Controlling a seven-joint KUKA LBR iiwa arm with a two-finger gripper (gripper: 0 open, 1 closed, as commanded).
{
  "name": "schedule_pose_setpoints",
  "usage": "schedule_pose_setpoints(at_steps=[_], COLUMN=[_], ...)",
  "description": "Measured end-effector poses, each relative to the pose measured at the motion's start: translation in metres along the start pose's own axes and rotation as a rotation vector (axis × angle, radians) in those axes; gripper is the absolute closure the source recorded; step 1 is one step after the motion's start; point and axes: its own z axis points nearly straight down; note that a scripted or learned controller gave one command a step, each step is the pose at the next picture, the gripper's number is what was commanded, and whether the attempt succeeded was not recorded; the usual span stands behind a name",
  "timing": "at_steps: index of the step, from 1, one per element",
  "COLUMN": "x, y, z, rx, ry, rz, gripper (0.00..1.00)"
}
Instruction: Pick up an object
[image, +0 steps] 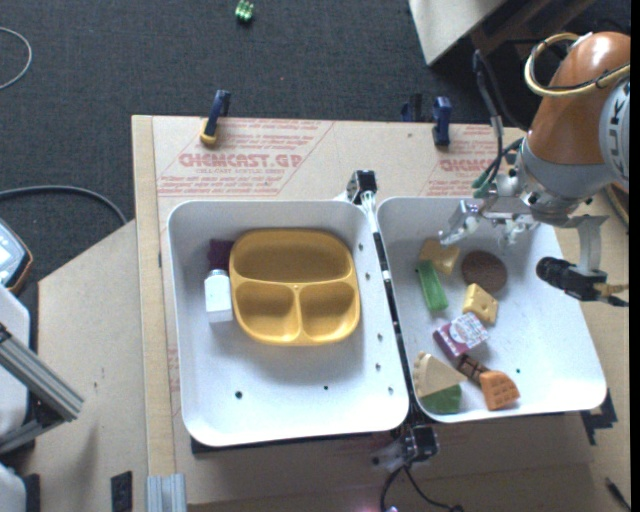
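The arm (575, 120) comes in from the right, its upper part cut off by the frame edge. The hand (487, 222) hangs over the far end of the right bin (560, 390), fingers spread apart with nothing between them.

Just below it sit a brown disc (484, 270) and a tan piece (441, 254), whose shape is hard to make out. Nearer the camera lie a green stick (432, 287), a yellow cheese block (479, 303), a purple-and-white packet (460, 336) with unreadable print, an orange wedge (499, 389), and a cream wedge (432, 374) with a green piece (446, 399) partly tucked under it.

In the left bin (280, 400) a yellow divided tray (294, 285) covers part of a dark purple thing (220, 250), leaving too little to identify. A white bottle (218, 296) stands touching the tray's left edge.

Both bins rest on a tabletop (300, 160) covered with printed board, held by clamps (215, 117) at the far edge
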Motion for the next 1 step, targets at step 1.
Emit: schedule_pose_setpoints(at_steps=[1], x=[0.0001], y=[0.0029], z=[-0.0083], rx=[-0.015], ry=[-0.001], rz=[-0.002], gripper=[0.00])
